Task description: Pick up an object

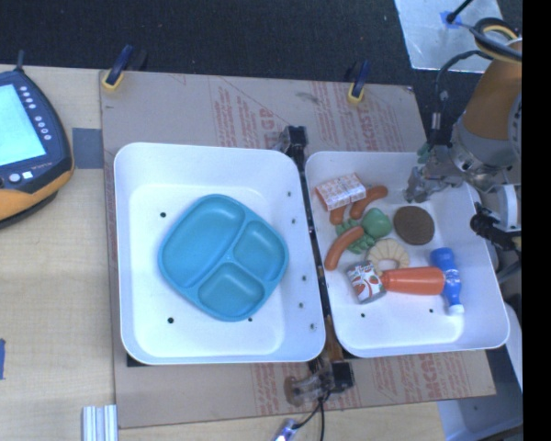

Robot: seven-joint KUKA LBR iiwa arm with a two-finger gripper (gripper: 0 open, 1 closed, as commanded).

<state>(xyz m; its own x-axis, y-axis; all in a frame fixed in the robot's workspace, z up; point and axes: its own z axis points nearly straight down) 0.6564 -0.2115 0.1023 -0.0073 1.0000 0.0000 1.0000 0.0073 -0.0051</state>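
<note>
The right bin (477,333) holds a cluster of toy foods: a small striped box (340,191), two sausages (368,200) (342,246), a green broccoli piece (377,223), a brown round patty (413,225), a carrot (411,281), a small can (366,283) and a blue bottle (446,276). My gripper (422,186) hangs at the bin's far right part, just above and beside the brown patty. Nothing shows between its fingers.
The left bin (138,329) holds a blue divided plate (224,256). A tablet-like pendant (18,145) lies on the bench at far left. Clamps (119,67) (356,83) pin the cardboard sheet at the back.
</note>
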